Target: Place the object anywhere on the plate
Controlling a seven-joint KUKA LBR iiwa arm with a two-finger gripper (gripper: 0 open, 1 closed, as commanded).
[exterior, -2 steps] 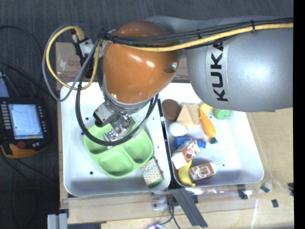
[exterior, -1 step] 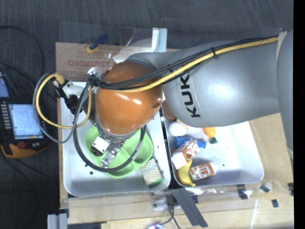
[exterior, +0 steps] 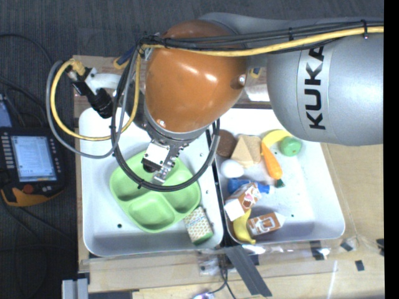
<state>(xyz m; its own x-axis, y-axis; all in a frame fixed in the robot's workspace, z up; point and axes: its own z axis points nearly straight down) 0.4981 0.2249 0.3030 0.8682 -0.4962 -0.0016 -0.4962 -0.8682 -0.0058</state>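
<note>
- Plate (exterior: 146, 212), the green divided one, lies in the left white bin (exterior: 100, 229), its partitions splitting it into three wells; its upper edge is hidden beneath the arm.
- Pincer (exterior: 163, 168) hangs over the plate's upper part, pointing down and toward the lower right of the view; whether it is wide, narrow or carrying anything I cannot tell.
- Object for placing is not identifiable. A small patterned box (exterior: 199, 225) sits just beside the plate's lower right rim, on the bin floor, upright and slightly tilted, its long axis running roughly top-to-bottom in the view.
- Right bin (exterior: 324, 204) holds mixed toy food, among it a carrot (exterior: 270, 162) whose long axis slants down to the right.
- Judged advice: release low over a well's flat centre, clear of the ridges and rim, so nothing rolls off.
</note>
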